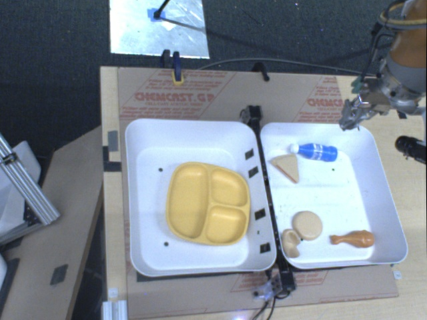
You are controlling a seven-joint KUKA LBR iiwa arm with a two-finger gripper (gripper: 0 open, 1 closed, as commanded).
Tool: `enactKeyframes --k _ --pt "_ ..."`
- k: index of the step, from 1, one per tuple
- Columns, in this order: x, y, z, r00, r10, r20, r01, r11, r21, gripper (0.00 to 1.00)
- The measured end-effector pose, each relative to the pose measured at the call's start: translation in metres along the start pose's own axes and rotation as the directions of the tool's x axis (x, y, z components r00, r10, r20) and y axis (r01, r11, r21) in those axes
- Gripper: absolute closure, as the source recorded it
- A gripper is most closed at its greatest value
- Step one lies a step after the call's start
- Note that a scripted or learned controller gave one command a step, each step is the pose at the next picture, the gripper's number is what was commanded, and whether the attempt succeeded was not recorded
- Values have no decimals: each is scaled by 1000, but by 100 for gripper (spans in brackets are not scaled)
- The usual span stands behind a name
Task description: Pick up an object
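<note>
Drumstick (353,239) at right bin's near edge, well apart from jaws; jaw state cannot tell.

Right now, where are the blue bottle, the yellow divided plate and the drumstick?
blue bottle (317,152), camera view, on its body.
yellow divided plate (208,203), camera view, on its centre ridge.
drumstick (353,239), camera view, on its thick end.

I see a yellow divided plate (208,203) in my left white bin (143,179), a blue clamp (177,65) at the bench's far edge, a shiny sheet (158,19) beyond it
</note>
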State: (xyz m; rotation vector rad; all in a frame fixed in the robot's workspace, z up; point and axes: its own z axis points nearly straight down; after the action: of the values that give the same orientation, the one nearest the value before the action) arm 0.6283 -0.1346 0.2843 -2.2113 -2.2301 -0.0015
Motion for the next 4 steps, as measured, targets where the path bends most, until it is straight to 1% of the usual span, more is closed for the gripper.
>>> enactKeyframes --k 1,3,4 --pt "55 -11 -1 1000 -1 -1 1 1000 -2 100" --pt "139 -26 24 1000 0 0 0 1000 -1 100" --pt "181 -47 33 1000 0 0 0 1000 1 100"
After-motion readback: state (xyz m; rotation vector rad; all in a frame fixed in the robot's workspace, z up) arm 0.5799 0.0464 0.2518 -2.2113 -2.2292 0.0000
